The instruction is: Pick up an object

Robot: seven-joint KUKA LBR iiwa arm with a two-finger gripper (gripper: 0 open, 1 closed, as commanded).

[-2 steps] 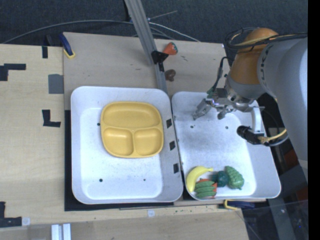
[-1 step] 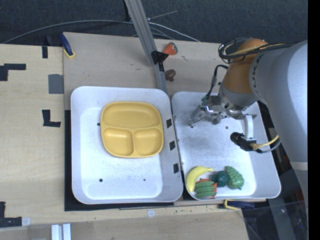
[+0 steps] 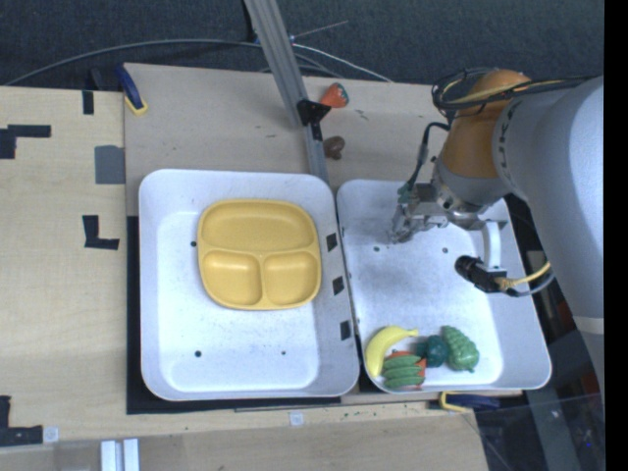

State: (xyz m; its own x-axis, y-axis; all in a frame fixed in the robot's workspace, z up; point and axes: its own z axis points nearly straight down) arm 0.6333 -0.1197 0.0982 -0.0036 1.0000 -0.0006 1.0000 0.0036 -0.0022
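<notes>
In the right bin (image 3: 388,283), along its front edge, lie a yellow banana (image 3: 383,344), a red and green striped toy (image 3: 403,368), a dark teal piece (image 3: 433,349) and a green leafy toy (image 3: 459,348). My gripper (image 3: 403,226) hangs over the far part of that bin, well behind those toys, pointing down at the bare white floor. Nothing shows between its fingers. The grey arm with its orange band (image 3: 471,145) comes in from the right.
A yellow three-part plate (image 3: 260,253) lies in the left bin (image 3: 167,361). A slanted grey pole (image 3: 280,52) crosses the bench behind the bins, with a small red object (image 3: 336,94) and a brown one (image 3: 335,147) near it. Black cable (image 3: 481,273) hangs by the wrist.
</notes>
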